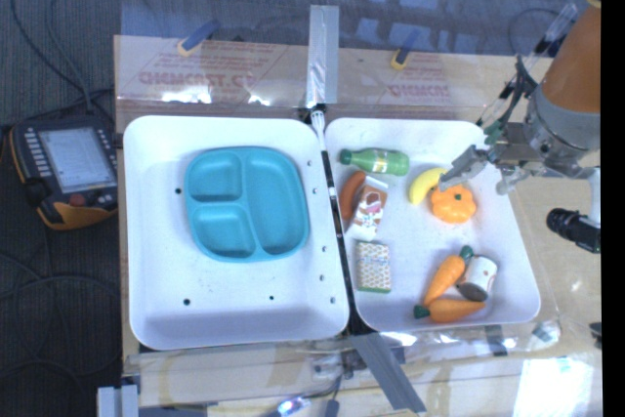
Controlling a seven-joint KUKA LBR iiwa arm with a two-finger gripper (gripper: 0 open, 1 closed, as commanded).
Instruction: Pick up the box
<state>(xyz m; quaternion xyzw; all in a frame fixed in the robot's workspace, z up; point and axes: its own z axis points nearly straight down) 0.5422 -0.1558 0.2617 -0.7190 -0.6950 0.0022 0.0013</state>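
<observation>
The box (372,266) is small, pale green and patterned. It lies flat near the left wall of the right bin (518,249), towards the front. My gripper (482,175) hangs over the back right of that bin, just above an orange pumpkin-shaped toy (453,204), well to the right of and behind the box. Its fingers are spread open with nothing between them.
Also in the right bin are a green bottle (375,161), a banana (424,185), a white and red carton (369,209) beside a sausage (350,195), two carrots (445,276) and a small can (478,277). The left bin (156,308) holds a blue divided plate (245,201).
</observation>
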